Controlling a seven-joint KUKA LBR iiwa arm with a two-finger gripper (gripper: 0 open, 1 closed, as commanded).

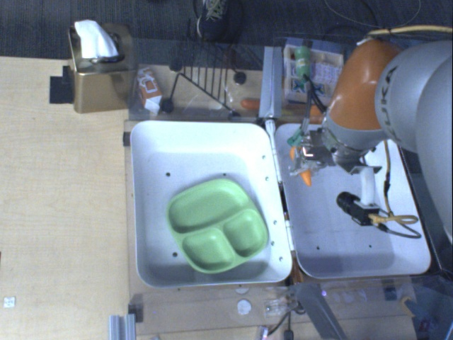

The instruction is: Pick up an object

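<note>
Big grey arm (pixel 417 83) with an orange band, reaching in from the right over the right white bin (pixel 396 253). Left white bin (pixel 148 211) with a green tray (pixel 218 225) of three parts inside. Gripper (pixel 303 154) low in the right bin's far left corner, too blurry to tell if spread or pressed together; small orange thing (pixel 306 178) right at its tip in that same bin, held or not unclear.

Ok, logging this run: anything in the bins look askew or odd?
Only mildly: the green divided plate lies turned at an angle to the walls of the left bin. Nothing looks spilled or broken.
</note>
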